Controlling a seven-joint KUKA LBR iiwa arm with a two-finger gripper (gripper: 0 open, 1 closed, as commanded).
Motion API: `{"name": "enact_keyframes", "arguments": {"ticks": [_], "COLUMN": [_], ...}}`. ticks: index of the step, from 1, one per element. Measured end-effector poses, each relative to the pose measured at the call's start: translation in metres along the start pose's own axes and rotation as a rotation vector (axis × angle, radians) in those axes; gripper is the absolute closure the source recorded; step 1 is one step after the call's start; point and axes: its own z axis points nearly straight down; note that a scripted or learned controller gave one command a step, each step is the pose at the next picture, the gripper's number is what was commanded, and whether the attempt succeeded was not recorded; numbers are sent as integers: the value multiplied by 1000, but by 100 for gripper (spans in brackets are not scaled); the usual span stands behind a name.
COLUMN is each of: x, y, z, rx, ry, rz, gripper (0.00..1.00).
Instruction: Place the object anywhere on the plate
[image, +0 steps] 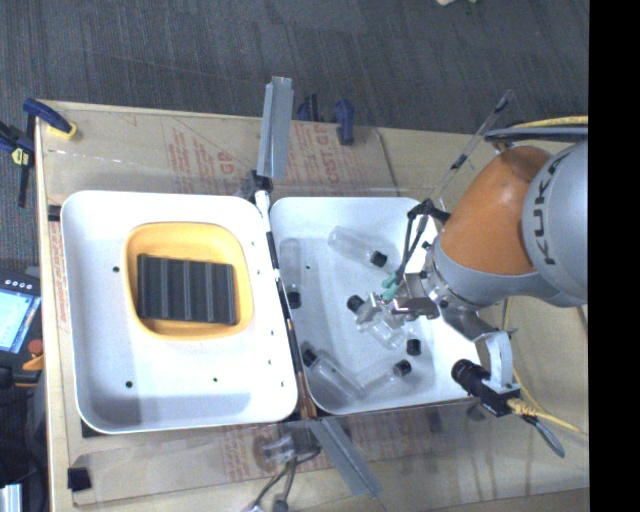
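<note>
Nearest, clear plastic bottles with black caps (345, 378) lie in the right bin (330, 215); the gripper (390, 303) is low among them, grip state impossible to tell; farther left, the yellow plate (150, 240) sits in the left bin (90, 300)

Clear bottles (352, 243) right; yellow plate (190, 240) left.

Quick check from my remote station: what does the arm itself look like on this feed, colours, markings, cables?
The arm is grey, with an orange band above the wrist and dark KUKA lettering on the grey shell. Thin dark cables run past the band to the wrist. A yellow cable trails below. The small metal gripper has teal touches.
</note>
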Motion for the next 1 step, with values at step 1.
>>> {"name": "enact_keyframes", "arguments": {"ticks": [1], "x": [72], "y": [71], "z": [-19], "rx": [1], "ry": [1], "rz": [-83], "gripper": [100]}}
